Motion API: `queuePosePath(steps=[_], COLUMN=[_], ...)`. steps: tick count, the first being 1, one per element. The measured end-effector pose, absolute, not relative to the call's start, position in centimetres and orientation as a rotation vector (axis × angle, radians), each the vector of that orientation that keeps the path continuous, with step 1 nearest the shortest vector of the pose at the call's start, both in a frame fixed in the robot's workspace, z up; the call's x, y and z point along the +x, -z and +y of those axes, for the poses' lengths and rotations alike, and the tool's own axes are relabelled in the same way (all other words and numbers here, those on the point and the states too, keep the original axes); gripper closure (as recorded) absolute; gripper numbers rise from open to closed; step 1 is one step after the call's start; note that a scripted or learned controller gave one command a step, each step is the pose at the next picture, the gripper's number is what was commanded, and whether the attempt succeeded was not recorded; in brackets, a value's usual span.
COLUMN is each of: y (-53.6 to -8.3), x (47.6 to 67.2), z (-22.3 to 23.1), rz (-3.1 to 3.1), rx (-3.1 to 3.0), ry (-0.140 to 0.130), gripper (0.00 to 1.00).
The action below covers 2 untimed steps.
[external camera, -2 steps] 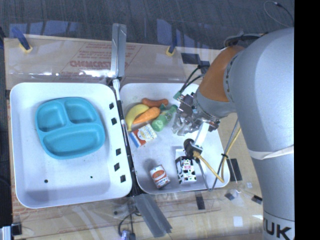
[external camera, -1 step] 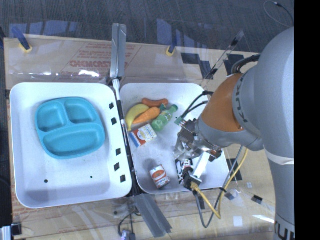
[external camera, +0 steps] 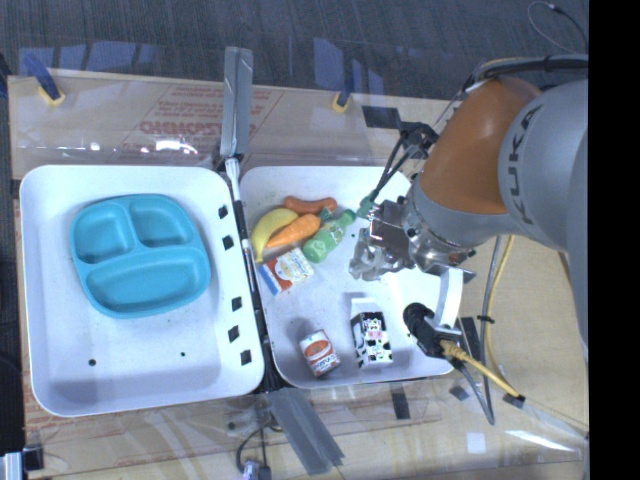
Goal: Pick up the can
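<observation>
Lying near the bin's front edge, can (external camera: 317,353), claw (external camera: 368,260) above-right, apart, grip state unclear

The arm (external camera: 520,158) enters from the right side of the camera view, its grey casing and orange band uppermost. The wrist bends downward and to the left. The pincer (external camera: 366,264) is mounted at its lower left end, pointing down. Finger position appears indistinct among the metal parts and cannot be determined. Cables run along the wrist.
</observation>
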<state>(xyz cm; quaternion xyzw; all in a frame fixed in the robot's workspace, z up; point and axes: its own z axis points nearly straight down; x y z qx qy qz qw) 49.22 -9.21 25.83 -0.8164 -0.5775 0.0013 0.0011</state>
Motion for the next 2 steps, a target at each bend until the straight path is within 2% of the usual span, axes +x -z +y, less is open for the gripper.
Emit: queuePosePath(steps=[1, 2], y=[-15.5, -18.1], x=[47.9, 47.6], z=[-10.5, -16.7], rz=[-1.622, -1.836], rx=[-2.683, -2.544], ry=[-0.01, -0.005], gripper=[1.0, 1.0])
